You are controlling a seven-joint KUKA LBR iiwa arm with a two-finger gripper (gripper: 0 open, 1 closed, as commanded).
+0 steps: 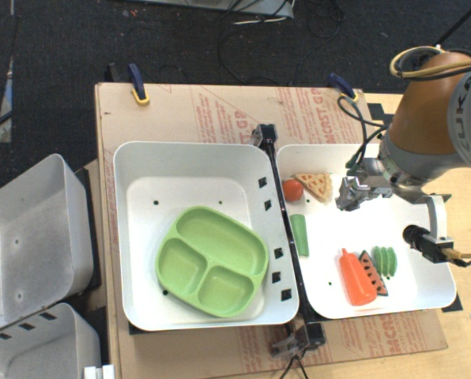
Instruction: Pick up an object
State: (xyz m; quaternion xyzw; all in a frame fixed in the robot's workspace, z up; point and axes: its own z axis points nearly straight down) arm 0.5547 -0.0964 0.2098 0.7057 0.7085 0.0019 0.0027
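The right bin (425, 294) holds a red tomato (292, 189), a tan waffle-like wedge (316, 186), a green stick (299, 234), an orange carrot piece (356, 278), a watermelon slice (373, 273) and a green ridged piece (386, 260). My gripper (351, 198) hangs over the back of this bin, just right of the wedge and above the white floor. I see nothing between its fingers.
The left bin (141, 172) carries a light green divided plate (212, 260). A black divider (281, 212) runs between the bins. Spare white bins (30, 235) stand off the bench at left. Bare floor lies in the middle of the right bin.
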